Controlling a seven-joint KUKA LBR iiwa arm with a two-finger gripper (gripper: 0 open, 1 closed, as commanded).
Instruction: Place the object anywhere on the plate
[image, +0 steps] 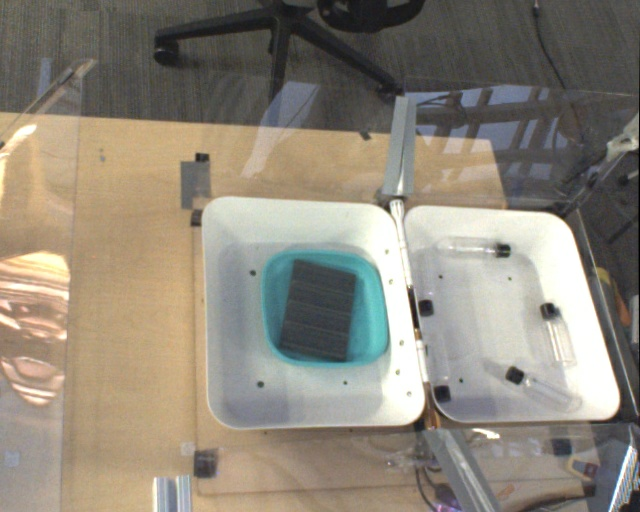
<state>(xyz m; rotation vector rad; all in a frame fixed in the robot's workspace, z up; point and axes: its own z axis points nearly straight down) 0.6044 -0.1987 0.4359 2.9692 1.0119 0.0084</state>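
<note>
Two white bins sit side by side on my wooden bench (120, 300); in the left bin (230, 390) a teal plate (372, 325) lies a little toward three o'clock of the bin's middle; on that plate rests a dark ridged block (318, 309), flat, its long side running from twelve to six o'clock with a slight tilt, well inside the plate's rim; so the thing I am tasked with lies on the plate; the right bin (590, 400) holds three clear tubes with black caps: one (475, 247) near twelve o'clock lying crosswise, one (556, 331) toward three o'clock lying lengthwise, one (537, 385) toward six o'clock lying at a slant; all three are well apart from each other; whether my pincer is open or closed I cannot tell; beyond the bench at twelve o'clock stands the base of an office chair (290, 35) on grey carpet.
</note>
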